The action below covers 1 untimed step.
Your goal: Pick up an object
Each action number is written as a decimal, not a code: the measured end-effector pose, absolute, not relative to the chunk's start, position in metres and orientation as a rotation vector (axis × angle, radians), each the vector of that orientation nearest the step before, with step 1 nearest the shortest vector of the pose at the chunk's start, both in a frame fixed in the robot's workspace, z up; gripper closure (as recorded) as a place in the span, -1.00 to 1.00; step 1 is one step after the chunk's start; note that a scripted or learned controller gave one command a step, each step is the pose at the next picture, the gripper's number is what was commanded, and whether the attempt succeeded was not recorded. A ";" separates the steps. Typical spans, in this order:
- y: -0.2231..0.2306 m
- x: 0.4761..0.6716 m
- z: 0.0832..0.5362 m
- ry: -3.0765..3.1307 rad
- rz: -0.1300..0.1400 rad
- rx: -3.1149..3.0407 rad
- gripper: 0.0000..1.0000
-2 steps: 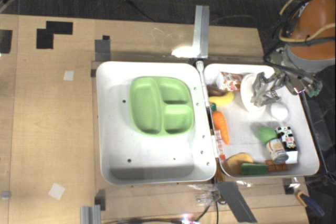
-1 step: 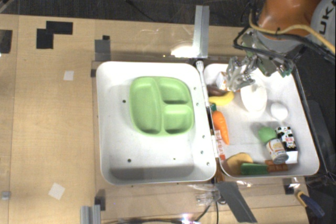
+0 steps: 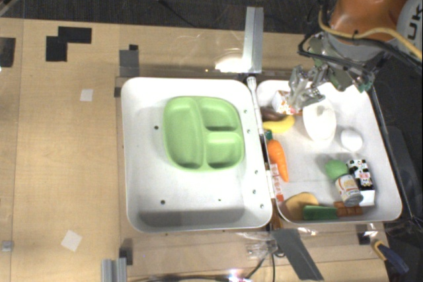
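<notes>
Several objects crowd the right bin [image 3: 386,142]; my gripper [image 3: 301,90] hangs at its eleven o'clock corner, above the banana [image 3: 281,124] and white cup [image 3: 319,121]. I cannot tell its opening (glare), so I descend squarely over one object.

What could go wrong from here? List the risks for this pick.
1. Crowding: the tool hangs over the right bin's far corner, where a white cup, a banana and a small packet sit close together. It may well nudge or catch the wrong one.
2. Wall: that cluster lies against the divider beside the left bin, so a finger could strike the rim.
3. The carrot lies near and might get pushed.
</notes>
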<state>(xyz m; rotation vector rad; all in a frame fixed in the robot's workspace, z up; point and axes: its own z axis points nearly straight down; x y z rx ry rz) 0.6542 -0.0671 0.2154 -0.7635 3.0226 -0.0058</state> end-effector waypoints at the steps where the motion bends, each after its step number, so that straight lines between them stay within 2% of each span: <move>1: -0.107 0.671 0.252 2.991 -0.007 -0.918 1.00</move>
